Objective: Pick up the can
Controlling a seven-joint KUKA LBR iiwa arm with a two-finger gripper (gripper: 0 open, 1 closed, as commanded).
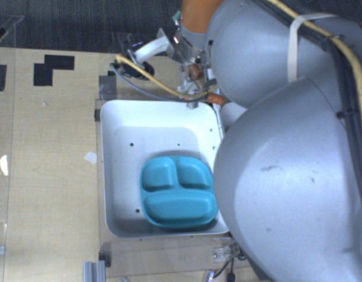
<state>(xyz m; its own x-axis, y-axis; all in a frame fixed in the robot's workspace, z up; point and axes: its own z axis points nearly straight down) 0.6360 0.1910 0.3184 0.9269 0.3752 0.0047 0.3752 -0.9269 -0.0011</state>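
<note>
The grey arm (287, 157) fills the right of the frame, its orange band (201, 4) at top centre. The jaws sit near the white bin's (119, 157) upper right rim; I cannot tell their state. A blue divided tray (178, 191) lies in the bin's lower part. The can's place cannot be told.

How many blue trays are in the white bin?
1. The blue tray lies in the near right part of the left white bin. The grey arm covers the other bin, so more could be hidden there.
</note>
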